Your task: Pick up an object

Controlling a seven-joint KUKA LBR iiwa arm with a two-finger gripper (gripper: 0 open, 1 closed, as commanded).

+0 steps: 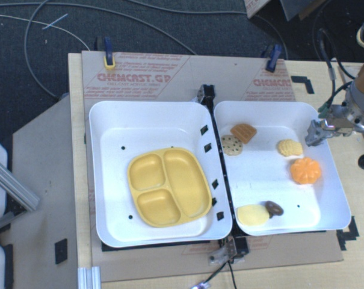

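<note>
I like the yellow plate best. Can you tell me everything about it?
The yellow plate is a pale yellow tray with rounded corners that looks like smooth plastic. Raised ridges split it into three hollows: one long one along one side and two smaller ones beside it. Nothing lies in any of them. It rests flat, turned a little askew, on the floor of the left white bin, nearer the front edge. It touches only the bin.

Glossy white plastic bins, a smooth matt yellow plastic tray, on a pale wooden bench.
</note>
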